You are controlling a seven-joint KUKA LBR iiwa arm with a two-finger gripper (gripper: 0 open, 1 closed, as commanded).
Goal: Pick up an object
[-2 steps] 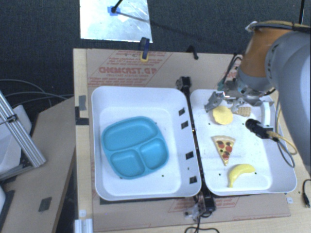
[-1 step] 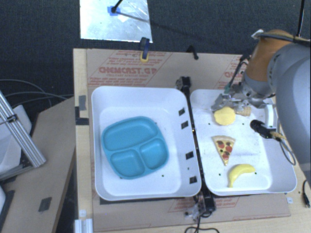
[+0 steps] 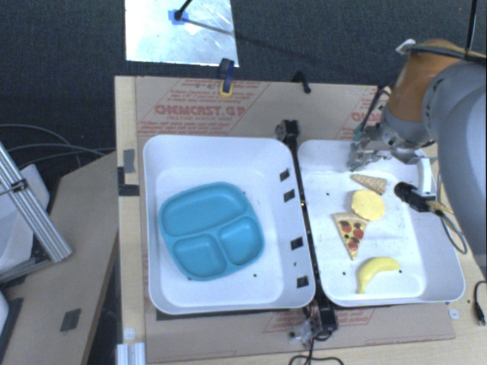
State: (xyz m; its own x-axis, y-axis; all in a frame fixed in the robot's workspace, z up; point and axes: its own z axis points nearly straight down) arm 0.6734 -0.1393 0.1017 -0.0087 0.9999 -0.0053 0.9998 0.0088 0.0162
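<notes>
My gripper [image 3: 364,158] sat just above the cracker wedge [image 3: 370,182], not touching; couldn't tell how its fingers stood.

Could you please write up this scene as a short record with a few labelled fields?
left bin: holds a blue divided tray
right bin: holds four toy foods
foods, far to near: tan wedge, yellow round piece, pizza slice, banana
gripper: over the far end of the right bin, just beyond the tan wedge
held object: none seen between the fingers
arm: reaches in from the right
</notes>
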